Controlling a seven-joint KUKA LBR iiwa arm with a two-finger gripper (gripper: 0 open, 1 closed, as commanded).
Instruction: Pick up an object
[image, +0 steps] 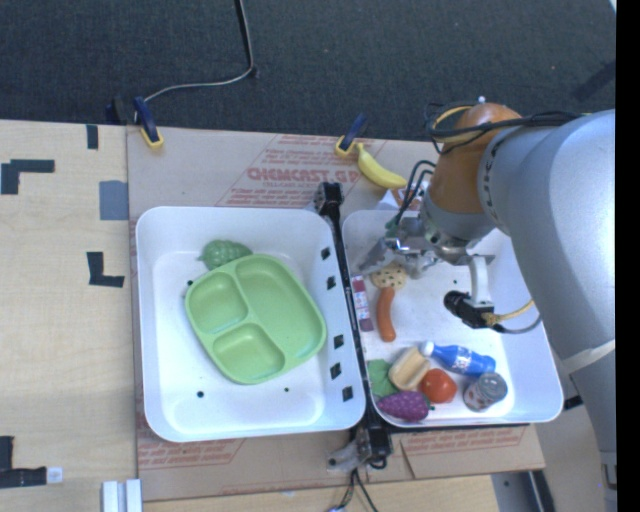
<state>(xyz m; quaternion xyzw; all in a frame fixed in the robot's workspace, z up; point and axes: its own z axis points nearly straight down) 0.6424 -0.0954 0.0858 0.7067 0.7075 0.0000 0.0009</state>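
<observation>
My gripper (398, 252) hangs low over the back left part of the right bin (535, 345), under the orange wrist band. Just below its tip lies a small tan piece of food (390, 277), partly hidden by the gripper. An orange carrot-like stick (385, 313) lies right in front of that. Whether anything is touched or held is hidden by the wrist.
Along the right bin's front lie a blue bottle (463, 357), a bread roll (408, 367), a tomato (437, 385), purple grapes (404, 405), a green piece (378, 377) and a can (485, 390). A banana (378, 170) lies behind the bin. The left bin (165, 400) holds a green divided plate (255, 317) and a leafy green item (225, 252).
</observation>
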